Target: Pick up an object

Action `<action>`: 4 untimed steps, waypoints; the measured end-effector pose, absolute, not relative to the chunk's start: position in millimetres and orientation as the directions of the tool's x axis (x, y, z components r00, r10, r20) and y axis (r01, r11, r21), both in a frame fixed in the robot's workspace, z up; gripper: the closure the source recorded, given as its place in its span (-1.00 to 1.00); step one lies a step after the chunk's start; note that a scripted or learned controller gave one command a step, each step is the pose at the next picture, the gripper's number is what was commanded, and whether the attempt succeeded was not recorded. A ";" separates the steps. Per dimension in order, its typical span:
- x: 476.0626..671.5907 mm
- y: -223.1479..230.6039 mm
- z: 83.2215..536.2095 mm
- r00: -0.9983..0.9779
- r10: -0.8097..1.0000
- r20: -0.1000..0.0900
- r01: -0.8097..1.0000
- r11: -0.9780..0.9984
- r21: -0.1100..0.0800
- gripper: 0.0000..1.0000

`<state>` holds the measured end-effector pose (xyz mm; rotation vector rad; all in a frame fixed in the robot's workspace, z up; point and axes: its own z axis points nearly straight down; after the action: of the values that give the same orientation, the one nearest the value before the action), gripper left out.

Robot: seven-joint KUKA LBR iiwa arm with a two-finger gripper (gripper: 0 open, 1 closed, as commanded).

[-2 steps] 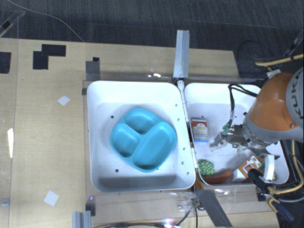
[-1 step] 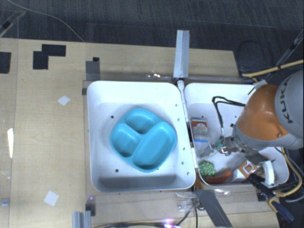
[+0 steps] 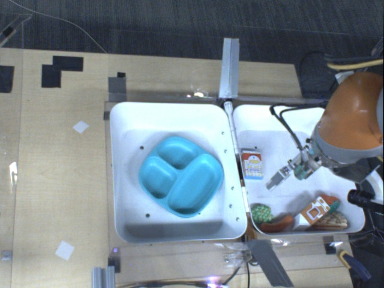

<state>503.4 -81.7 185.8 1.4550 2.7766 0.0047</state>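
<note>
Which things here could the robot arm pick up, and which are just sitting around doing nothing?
For the job:
gripper, hanging over the right bin
small red and white box
green toy
reddish brown toy
orange and white packet

Just lying about:
blue divided plate, alone in the left bin
black cable

grey arm [image 3: 345, 152], broad orange band [image 3: 354, 113], small metal hand [image 3: 271, 183].
</note>
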 end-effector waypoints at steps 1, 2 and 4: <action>494.2 -99.6 101.7 -0.850 0.527 -0.018 0.527 0.850 0.008 -1.00; 488.9 -71.4 185.6 -0.680 0.733 -0.005 0.733 0.680 0.005 -1.00; 489.5 -175.6 116.2 -0.824 0.567 -0.006 0.567 0.824 0.003 -1.00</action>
<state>489.5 -175.6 116.2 0.9301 2.9934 0.0013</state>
